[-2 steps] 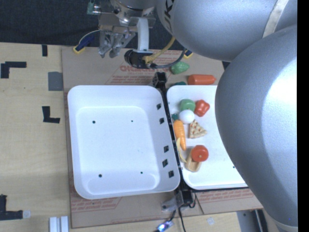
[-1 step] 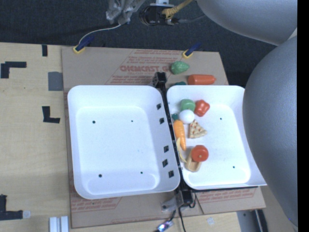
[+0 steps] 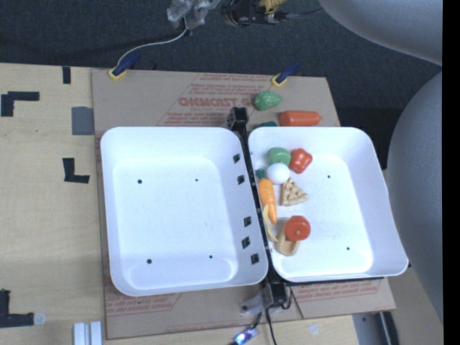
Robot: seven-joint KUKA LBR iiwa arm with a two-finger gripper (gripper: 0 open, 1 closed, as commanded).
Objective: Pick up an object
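Because every candidate lies against the left wall of the right bin point(image 3: 359, 214), you should judge the coming move by that wall. Nearest you, a red tomato point(image 3: 297, 228) rests on a tan piece point(image 3: 287, 247). Just beyond, an orange carrot point(image 3: 266, 190) lies with its long axis running near to far, parallel to the wall and almost touching it. A pizza slice point(image 3: 292, 192) sits just beside it on the right. Farther on, a white egg point(image 3: 277, 172), a green piece point(image 3: 279, 155) and a red pepper point(image 3: 300, 160) crowd together. Farthest of all, the gripper point(image 3: 192, 4) hangs past the tabletop point(image 3: 43, 192), well apart from the cluster, which lies nearer and to its right. The blur keeps you from telling whether its jaws are wide or narrow.
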